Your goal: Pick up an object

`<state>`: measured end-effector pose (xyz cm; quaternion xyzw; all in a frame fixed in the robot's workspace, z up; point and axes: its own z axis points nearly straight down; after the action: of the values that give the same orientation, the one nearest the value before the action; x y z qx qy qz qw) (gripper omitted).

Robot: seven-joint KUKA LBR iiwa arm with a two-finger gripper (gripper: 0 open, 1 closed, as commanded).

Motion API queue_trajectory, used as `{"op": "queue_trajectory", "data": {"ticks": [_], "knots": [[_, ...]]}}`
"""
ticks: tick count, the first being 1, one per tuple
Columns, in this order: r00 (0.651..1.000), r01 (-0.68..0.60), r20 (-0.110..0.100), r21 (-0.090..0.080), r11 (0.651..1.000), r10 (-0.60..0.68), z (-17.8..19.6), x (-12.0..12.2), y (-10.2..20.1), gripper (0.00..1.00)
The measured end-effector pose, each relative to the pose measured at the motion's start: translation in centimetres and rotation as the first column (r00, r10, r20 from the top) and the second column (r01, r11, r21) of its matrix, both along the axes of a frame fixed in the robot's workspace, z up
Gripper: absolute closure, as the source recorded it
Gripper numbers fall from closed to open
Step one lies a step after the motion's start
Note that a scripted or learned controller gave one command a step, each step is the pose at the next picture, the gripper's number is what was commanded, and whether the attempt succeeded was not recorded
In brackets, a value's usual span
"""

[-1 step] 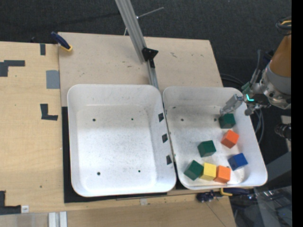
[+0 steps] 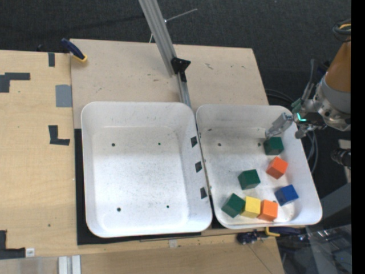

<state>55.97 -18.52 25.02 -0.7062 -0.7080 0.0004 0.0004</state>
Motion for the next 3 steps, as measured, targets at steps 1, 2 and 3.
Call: {"op": "queue_trajectory", "data": {"ticks": [1, 2, 3], "knots": [[1.000, 0.002, -0.004, 0.000, 1.000, -0.002, -4.4, 0.0, -0.2, 0.00], [1.000, 0.002, -0.005, 0.000, 1.000, -0.002, -8.8, -0.1, -0.6, 0.00], [1.000, 0.001, -0.005, 0.001, 1.000, -0.001, -14.1, -0.5, 0.5, 0.00]]}}
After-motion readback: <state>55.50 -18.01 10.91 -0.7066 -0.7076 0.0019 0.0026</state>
